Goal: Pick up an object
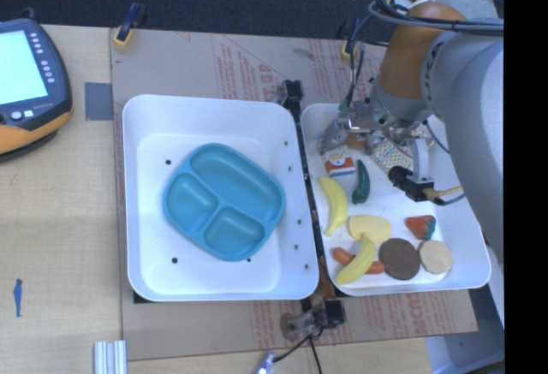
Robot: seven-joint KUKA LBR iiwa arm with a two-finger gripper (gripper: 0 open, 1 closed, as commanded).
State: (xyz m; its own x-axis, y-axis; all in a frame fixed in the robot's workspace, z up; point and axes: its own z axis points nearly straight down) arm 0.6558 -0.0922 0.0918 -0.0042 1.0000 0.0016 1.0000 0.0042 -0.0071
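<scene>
From above the bench, two white bins sat side by side. The left bin (141, 192) held one thing, a blue divided plate (224, 201) with three compartments, lying flat near the middle. The right bin (467, 265) was the crowded one: two bananas, one (334, 203) lying lengthwise just beside the shared wall and the other (360, 261) lower down, half under a yellow wedge (370, 228). One dark green pepper (361, 182) lay tilted near the upper banana, one small red-and-white carton (341, 166) above it. Lower right there was one brown disc (399, 258) touching one pale disc (435, 257), one strawberry-like piece (421, 227) above them, and an orange carrot piece (342, 256) peeking from under the lower banana.

The arm (415, 47) came in from the right, its bulk covering the right bin's far corner. The gripper (355, 128) hung low at the top of that bin, just above the carton; whether its jaws were apart or together, I couldn't tell. A patterned packet (396, 154) lay partly under the wrist. Off to the left, a teach pendant (26, 86) rested on the bench.
</scene>
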